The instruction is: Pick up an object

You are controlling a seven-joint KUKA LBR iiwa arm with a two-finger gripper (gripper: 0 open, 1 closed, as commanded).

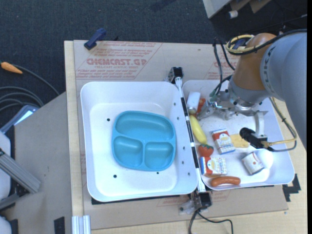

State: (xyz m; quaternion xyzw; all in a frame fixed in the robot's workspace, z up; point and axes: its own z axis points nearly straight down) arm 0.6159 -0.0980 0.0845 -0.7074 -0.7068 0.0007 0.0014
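Banana [197, 129] at right bin's [280, 177] left wall, beside carton [223, 141] | gripper [214, 105] low over bin's back-left, finger state hidden | advice: descend centred, spanning banana's width, clear of wall

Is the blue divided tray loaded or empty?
Empty. The blue divided tray lies flat in the left bin, all three compartments bare.

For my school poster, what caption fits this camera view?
Robot arm reaching over toy food beside a bin with a blue tray.
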